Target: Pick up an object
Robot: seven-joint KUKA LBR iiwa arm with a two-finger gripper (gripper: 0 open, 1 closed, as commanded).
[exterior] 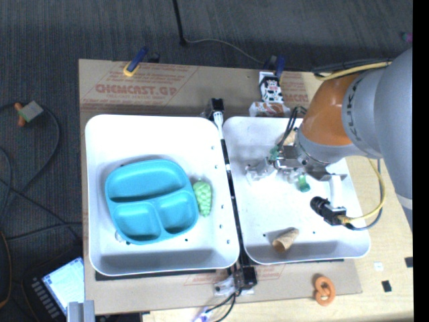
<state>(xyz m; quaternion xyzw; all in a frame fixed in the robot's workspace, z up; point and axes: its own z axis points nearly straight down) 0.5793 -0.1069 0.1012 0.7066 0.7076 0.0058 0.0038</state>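
Note:
My gripper (257,171) reaches into the right bin (348,250) from the right and hangs low over its upper-middle floor. A small dark green thing (303,184) shows just below the wrist, partly hidden by it. A tan cone-shaped toy (284,239) lies near the right bin's front wall, well clear of the gripper. In the left bin (100,129) sits a light blue divided plate (151,198), and a pale green bumpy toy (202,198) lies against its right side.
The central wall between the bins (230,180) runs just left of the gripper. An orange ring (324,289) lies on the bench in front of the right bin. Clamps and a small printed tag (271,90) sit behind the bins.

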